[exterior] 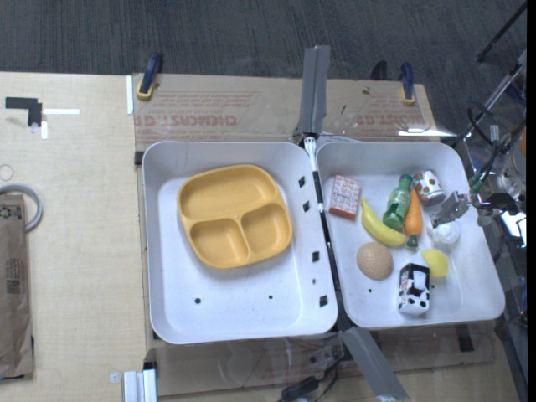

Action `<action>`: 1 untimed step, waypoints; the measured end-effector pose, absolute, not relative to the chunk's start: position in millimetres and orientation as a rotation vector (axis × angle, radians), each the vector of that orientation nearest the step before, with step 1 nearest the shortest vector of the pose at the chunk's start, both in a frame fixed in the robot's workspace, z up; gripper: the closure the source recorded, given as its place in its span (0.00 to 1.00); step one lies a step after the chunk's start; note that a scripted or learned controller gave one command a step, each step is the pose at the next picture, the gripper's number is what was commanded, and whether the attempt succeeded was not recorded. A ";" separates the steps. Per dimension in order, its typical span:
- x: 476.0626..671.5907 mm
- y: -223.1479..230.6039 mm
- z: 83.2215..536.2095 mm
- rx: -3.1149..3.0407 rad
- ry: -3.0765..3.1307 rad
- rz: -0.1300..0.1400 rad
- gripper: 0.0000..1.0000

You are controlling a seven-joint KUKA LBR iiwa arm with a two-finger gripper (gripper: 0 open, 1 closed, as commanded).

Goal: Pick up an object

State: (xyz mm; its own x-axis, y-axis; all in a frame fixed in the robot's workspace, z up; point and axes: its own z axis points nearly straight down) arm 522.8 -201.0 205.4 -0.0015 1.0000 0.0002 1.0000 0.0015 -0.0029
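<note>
Nearest me in the right bin (pixel 481 304) stands a small black-and-white carton (pixel 414 289), with a lemon (pixel 435 263) just beside it and a tan egg-shaped ball (pixel 374 260) to its left. Farther back I see a banana (pixel 378 227), a green bottle (pixel 397 206), a carrot (pixel 414 212), a red-patterned box (pixel 343 196) and a small can (pixel 428 186). My hand (pixel 450 209) hovers near the can and carrot; I cannot tell its grip. A yellow divided plate (pixel 235 216) lies in the left bin (pixel 167 308).
</note>
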 end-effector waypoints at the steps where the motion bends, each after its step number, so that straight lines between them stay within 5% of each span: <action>1: 591.7 -186.7 94.6 -1.738 -2.623 -0.002 0.00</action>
State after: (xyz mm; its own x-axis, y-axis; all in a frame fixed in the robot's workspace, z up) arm 591.7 -186.7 94.6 -0.3899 0.9208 -0.0034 0.9208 0.3899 0.0040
